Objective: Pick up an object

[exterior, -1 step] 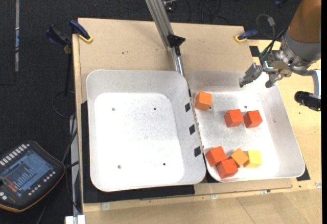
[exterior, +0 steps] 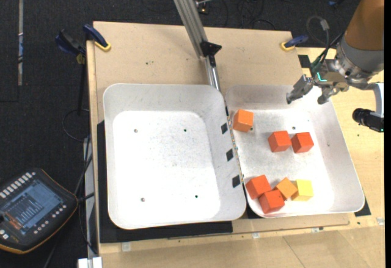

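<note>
Blocks sit in the right bin (exterior: 342, 157): an orange block (exterior: 244, 120) at its upper left, two red blocks (exterior: 280, 141) touching at centre, and a cluster at its lower edge of two red, one orange and a yellow block (exterior: 303, 189). The left bin (exterior: 116, 108) adjoins it. At upper right, the gripper (exterior: 311, 93) hangs spread apart, grasping nothing, above the right bin's top rim.

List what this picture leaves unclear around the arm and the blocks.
- Arm: cut off by the camera view's right and top edges.
- Gripper: too small and blurred to tell its opening.
- Red blocks at the right bin's front: bunched, so touching faces stay hidden.
</note>
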`<action>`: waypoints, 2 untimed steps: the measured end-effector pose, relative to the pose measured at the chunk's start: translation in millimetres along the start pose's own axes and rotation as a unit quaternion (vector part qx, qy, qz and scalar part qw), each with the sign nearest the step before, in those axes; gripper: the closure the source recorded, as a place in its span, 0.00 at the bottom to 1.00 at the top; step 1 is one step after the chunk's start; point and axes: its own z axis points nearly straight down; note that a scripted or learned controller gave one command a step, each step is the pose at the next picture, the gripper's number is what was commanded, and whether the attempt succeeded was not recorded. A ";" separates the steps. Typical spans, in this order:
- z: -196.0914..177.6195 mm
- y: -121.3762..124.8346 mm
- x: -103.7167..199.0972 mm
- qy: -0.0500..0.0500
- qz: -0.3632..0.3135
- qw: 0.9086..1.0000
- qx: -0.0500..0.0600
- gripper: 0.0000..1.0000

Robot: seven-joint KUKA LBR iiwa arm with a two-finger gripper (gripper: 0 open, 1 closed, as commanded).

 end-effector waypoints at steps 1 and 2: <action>43.1 -1.5 1.9 0.000 0.001 1.000 0.001 0.00; 107.6 -2.2 2.7 0.001 0.001 1.000 0.002 0.00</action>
